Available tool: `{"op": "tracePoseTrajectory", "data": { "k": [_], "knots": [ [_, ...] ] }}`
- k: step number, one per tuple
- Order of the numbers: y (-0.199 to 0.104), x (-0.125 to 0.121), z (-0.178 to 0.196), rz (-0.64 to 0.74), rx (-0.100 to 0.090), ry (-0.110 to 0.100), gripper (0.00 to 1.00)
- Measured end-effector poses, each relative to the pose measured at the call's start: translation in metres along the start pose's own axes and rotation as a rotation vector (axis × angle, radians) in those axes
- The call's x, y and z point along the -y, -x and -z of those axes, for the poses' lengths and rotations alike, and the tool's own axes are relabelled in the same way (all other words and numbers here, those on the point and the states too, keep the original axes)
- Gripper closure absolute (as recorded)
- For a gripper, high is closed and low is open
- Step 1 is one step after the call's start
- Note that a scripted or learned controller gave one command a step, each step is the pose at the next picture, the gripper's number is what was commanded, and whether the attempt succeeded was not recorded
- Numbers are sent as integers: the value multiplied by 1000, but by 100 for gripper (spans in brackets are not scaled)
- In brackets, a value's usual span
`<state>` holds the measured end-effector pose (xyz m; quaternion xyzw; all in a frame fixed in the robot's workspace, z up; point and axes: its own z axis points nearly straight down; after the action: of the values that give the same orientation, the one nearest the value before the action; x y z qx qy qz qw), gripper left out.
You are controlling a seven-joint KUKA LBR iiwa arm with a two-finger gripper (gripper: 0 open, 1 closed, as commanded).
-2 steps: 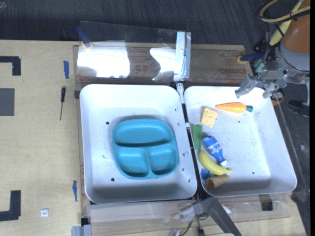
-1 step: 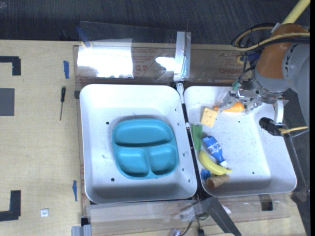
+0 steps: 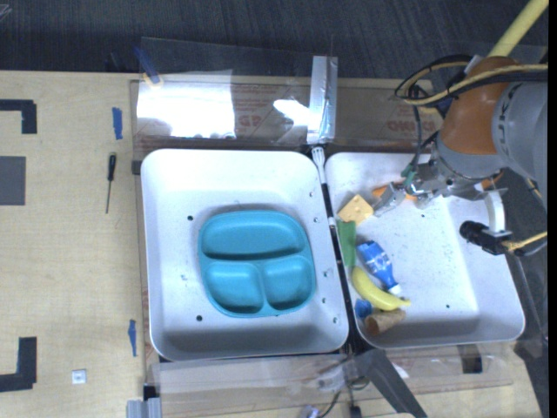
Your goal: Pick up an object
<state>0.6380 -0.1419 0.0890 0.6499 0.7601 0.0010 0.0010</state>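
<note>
Tool (image 3: 416, 190) hangs low over the far part of the right bin (image 3: 487, 320), below the orange-banded wrist; whether it is spread or pressed together cannot be told, because the metal parts blur into wires and glare. Nothing can be seen pinched in it.

Closest candidate for the task is the yellow wedge-shaped block (image 3: 355, 208), just to the tool's left, near the wall shared with the left bin (image 3: 165, 320). It looks like a light foam or plastic toy — probably stiff enough to squeeze, and its flat faces would suit a pinch across the narrow width. A small orange piece (image 3: 381, 190) lies between wedge and tool, nearly touching the tool; its shape is too small to make out.

Further from the tool, toward the near rim, sit a green stick-like object (image 3: 348, 242), a blue-and-white packet (image 3: 377, 264), a toy banana (image 3: 378, 293) and a brownish object (image 3: 383, 322). The packet is likely soft and crinkly and could slip; the banana is curved and smooth, best taken across its middle. These lie crowded, touching or overlapping — a grasp there risks catching two.

Well to the tool's left, the left bin holds a blue divided tray (image 3: 257, 262), broad and shallow, likely awkward to grip except at its rim.
</note>
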Motion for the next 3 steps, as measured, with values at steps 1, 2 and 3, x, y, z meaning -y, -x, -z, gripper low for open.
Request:
{"op": "tracePoseTrajectory", "data": {
  "k": [1, 2, 3],
  "knots": [
    [46, -18, -4, 124, -18, -25, 0],
    [-42, -5, 6, -11, -2, -1, 0],
    [-53, 76, -1, -109, 0, 1, 0]
  ]
}}
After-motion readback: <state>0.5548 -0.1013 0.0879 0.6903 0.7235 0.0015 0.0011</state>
